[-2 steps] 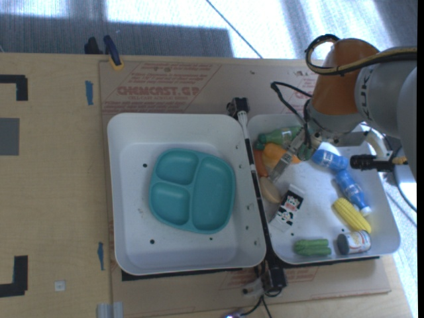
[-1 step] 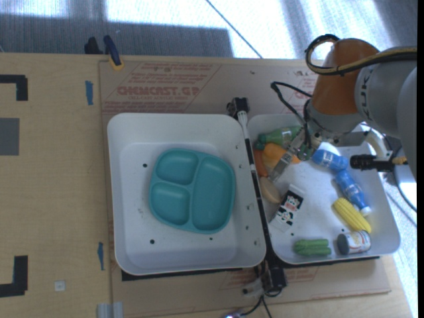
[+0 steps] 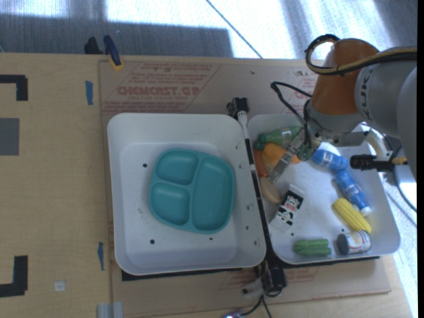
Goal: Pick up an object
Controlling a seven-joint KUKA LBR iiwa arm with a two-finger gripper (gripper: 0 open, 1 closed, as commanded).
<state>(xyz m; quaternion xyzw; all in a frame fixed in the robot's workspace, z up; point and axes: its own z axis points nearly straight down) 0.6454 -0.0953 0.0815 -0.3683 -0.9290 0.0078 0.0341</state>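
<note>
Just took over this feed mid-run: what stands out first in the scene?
The teal divided plate lying alone in the left bin catches the eye first. Next is the grey arm with its orange band, reaching into the upper part of the right bin, its gripper low beside an orange toy. Along that bin's lower right edge lie a blue bottle, a corn cob and a green piece.

Teal divided plate [image 3: 192, 191], 3 sections, sits approx. mid of left white bin [image 3: 119, 177]. Bin rests on cardboard sheet [image 3: 159, 88] w/ red print. Blue tape strip [image 3: 89, 93] at sheet's left edge. Blue clamp [image 3: 114, 52] & black clamp [image 3: 91, 45] near top-left corner. Black clip [image 3: 237, 106] btw. the bins, far end.
</note>
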